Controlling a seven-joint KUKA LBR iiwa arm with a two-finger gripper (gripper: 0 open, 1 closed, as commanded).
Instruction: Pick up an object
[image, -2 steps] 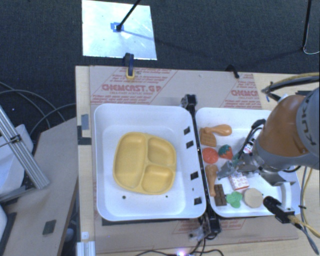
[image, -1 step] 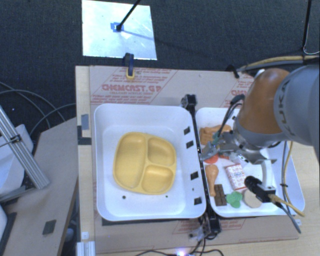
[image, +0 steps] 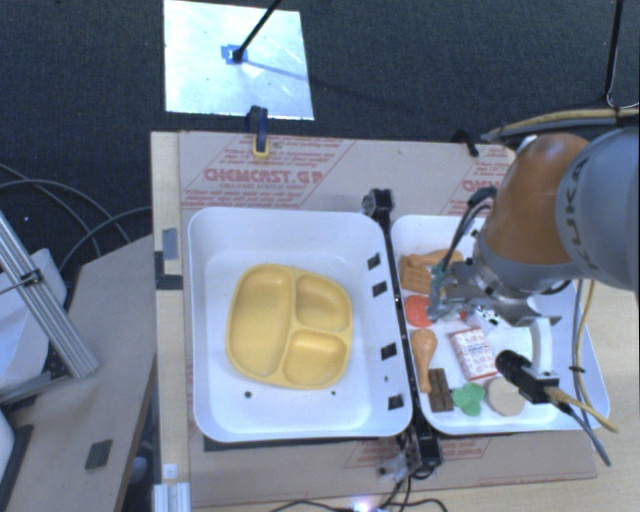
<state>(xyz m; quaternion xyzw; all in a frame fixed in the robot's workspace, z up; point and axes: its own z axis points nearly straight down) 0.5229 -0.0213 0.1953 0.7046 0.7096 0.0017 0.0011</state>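
The arm hangs low over the right bin (image: 585, 400), its gripper (image: 445, 300) above the toy food at the bin's left edge: a red piece (image: 417, 311), a drumstick (image: 424, 349), an orange piece (image: 418, 270). Probably the reach-down step; how the jaws stand I cannot tell. Next comes closing on one piece. The left bin (image: 210, 400) carries a yellow divided plate (image: 290, 325); the worktop (image: 330, 165) is cardboard-covered, dark carpet behind.
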